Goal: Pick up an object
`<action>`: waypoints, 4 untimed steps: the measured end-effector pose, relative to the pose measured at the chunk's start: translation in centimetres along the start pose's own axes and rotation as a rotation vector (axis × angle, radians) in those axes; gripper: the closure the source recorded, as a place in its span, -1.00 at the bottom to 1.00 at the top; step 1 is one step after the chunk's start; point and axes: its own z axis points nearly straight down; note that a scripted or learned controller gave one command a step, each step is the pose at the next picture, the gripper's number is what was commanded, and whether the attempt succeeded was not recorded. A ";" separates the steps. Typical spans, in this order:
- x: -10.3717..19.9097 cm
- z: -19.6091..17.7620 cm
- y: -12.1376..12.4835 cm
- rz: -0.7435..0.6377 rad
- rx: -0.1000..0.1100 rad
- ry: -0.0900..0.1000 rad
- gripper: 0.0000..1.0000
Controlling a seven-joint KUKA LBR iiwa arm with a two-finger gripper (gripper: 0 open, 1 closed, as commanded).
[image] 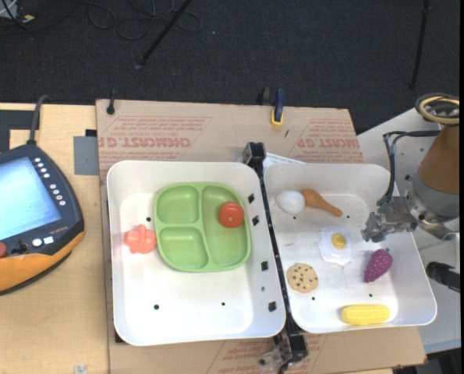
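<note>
Nearest, lower right: yellow plastic corn cob (366, 314), untouched. Above it, purple toy grape bunch (377, 265), resting on right white bin (403, 314). Gripper (380, 226) just above grapes, holding nothing seen; opening impossible to tell. Pick not yet done.

Red printed lettering is being shown on the cardboard sheet (216, 135) under the bins, upside down and mirrored. It is appearing twice along the far edge, but cannot be read with certainty.

The tool (378, 228) hangs just above purple grapes (377, 265) in the right bin (407, 302).
</note>
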 end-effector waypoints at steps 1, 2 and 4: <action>0.6 -5.9 0.2 -0.010 -0.003 -0.001 1.00; 0.4 -8.6 0.2 -0.010 -0.001 -0.001 1.00; 9.4 -8.0 -4.0 -0.010 0.002 0.000 1.00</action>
